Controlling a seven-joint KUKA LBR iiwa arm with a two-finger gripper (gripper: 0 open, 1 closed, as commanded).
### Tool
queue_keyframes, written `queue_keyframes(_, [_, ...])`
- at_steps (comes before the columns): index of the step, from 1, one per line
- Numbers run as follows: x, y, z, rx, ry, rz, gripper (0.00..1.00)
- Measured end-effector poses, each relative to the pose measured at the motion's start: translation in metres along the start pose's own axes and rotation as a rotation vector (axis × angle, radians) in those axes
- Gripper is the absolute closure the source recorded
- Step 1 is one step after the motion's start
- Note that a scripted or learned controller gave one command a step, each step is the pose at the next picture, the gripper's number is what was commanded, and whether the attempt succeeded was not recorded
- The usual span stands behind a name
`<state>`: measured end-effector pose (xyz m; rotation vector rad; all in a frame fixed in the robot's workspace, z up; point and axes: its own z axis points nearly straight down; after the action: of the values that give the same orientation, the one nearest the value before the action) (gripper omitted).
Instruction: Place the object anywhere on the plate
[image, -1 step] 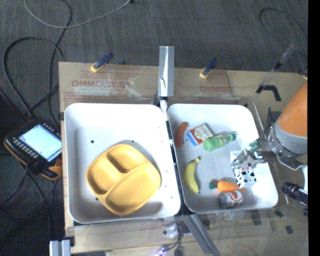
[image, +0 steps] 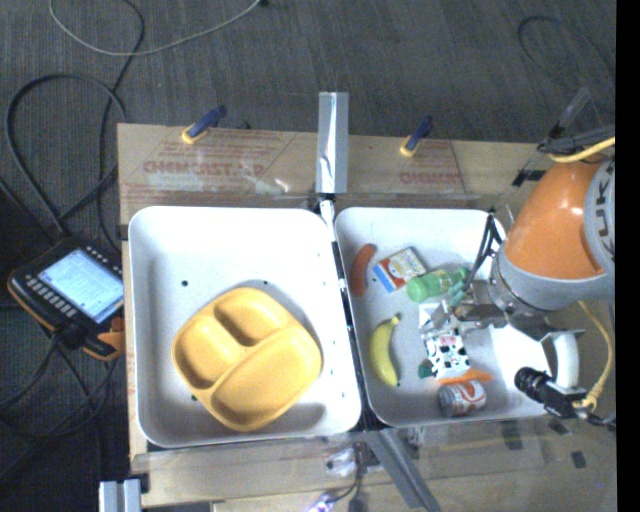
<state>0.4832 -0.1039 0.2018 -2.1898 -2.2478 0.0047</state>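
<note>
A yellow divided plate (image: 248, 356) lies in the left white bin (image: 160, 240), toward its front. The right bin (image: 400, 222) holds several objects: a green bottle (image: 434, 285), a banana (image: 384, 350), a red sausage (image: 361, 266), a small white and orange carton (image: 400, 268), a black-and-white spotted carton (image: 447, 351), a carrot (image: 466, 378) and a can (image: 462, 397). My gripper (image: 458, 308) hangs low over the right bin, just below the green bottle and above the spotted carton. The wrist hides how it meets them.
The arm's orange band (image: 553, 222) and grey wrist cover the right bin's right side. A metal divider post (image: 331, 150) stands behind the seam between the bins. A tablet (image: 75, 285) sits off the bench to the left.
</note>
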Motion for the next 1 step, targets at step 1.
queue_keyframes(1, [0.0643,0.0081,0.0197,0.001,0.0,-0.121,1.0])
